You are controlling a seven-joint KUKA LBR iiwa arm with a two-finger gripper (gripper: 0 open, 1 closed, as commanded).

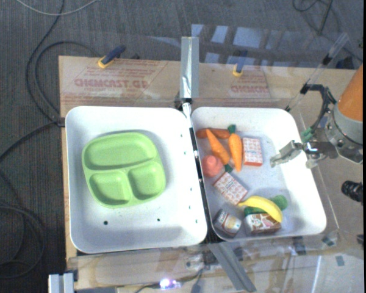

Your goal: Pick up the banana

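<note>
The banana point(263, 207) is yellow and curved. It lies near the front right of the right bin point(293, 122), resting against a small box point(263, 224) and a green item point(280, 201). My gripper point(285, 154) hangs over the right side of that bin, behind the banana and a little to its right, and well apart from it. Nothing shows in the gripper.
The right bin also holds two carrots point(217, 144), a pink-red fruit point(211, 165), two printed boxes point(252, 151) and a can point(227, 223). A green divided tray point(123, 168) sits in the left bin point(76, 224). A metal post point(188, 66) stands behind the bins.
</note>
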